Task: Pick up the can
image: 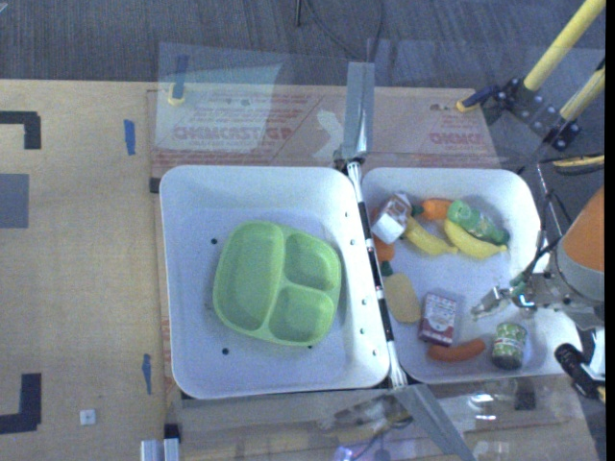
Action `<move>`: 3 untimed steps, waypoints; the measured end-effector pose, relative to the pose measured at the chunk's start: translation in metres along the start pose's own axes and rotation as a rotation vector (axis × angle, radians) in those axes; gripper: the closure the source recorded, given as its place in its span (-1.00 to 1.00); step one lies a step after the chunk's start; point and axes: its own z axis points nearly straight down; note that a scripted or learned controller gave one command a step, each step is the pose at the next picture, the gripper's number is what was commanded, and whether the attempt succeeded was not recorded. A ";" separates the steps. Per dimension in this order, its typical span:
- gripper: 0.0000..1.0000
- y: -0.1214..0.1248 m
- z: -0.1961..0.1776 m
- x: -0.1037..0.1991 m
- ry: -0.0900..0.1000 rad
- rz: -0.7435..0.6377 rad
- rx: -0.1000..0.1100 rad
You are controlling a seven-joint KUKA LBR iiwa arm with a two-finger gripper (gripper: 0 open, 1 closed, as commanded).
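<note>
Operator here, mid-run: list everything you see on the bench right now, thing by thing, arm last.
Shallow white bins: 2, white, side by side; left bin, right bin.
Divided plastic plate: 1, lime green, middle of left bin.
Small can with green label: 1, green and dark, right bin's near right corner.
Bananas: 2, yellow, far part of right bin.
Small red carton: 1, red, right bin's near middle.
Sausage-shaped toy: 1, orange-red, right bin's near edge.
Round beige piece: 1, tan, right bin's left side.
Gripper: 1, metallic, above right bin, just beyond the can; arm grey with orange band.
</note>
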 end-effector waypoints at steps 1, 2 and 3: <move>-1.00 0.001 -0.001 -0.003 0.006 0.009 0.000; -1.00 -0.001 0.001 0.013 -0.012 0.224 -0.005; -1.00 -0.001 -0.001 0.001 0.004 0.100 0.005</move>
